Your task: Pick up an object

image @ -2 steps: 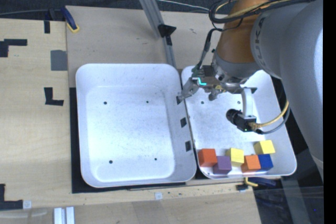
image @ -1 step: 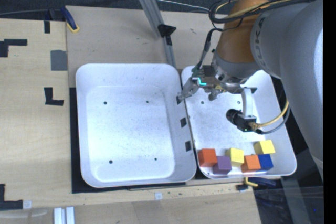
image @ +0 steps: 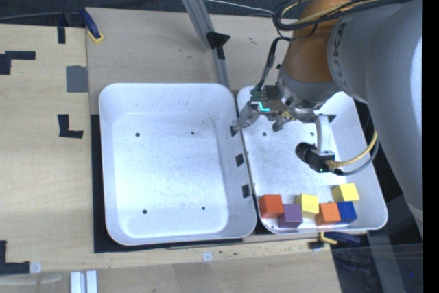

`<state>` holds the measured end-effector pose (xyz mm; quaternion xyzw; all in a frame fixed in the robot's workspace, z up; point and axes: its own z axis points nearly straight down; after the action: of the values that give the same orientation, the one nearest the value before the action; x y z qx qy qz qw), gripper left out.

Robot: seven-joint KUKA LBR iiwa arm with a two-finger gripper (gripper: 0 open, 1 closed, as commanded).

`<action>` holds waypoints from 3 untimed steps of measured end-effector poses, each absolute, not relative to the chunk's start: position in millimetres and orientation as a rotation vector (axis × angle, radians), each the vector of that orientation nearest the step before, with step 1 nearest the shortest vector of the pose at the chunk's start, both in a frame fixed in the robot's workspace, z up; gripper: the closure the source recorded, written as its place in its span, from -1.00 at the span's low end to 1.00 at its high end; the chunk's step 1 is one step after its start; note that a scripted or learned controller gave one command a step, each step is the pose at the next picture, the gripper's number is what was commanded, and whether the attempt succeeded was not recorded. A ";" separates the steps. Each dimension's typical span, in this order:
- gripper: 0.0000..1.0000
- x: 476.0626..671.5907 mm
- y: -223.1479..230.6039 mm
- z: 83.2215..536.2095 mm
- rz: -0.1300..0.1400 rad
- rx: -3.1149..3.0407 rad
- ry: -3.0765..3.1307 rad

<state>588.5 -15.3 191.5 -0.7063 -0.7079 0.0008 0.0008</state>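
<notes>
Nothing is being carried yet: the hand [image: 264, 121] is being held over the right bin's [image: 367, 223] far end, and whether it is wide or narrow cannot be told. The coloured blocks [image: 309, 208] are lying well below it, untouched, so the grasp is still to be done

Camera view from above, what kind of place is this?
Probably a robotics lab bench: a grey arm over two white bins, coloured blocks in the right one, tape marks on wood.

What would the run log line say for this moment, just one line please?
arm: over right bin | gripper: near bin's upper left, nothing seen held | blocks: clustered at bin's near edge | pick: not yet done
</notes>
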 end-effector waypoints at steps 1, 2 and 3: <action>-1.00 588.5 -15.4 191.5 0.002 -2.218 -2.223; -1.00 588.5 -15.4 191.5 0.002 -2.218 -2.223; -1.00 566.1 13.8 191.6 0.004 -2.216 -2.223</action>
<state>566.1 13.8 191.6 -0.7060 -0.7082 0.0014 0.0015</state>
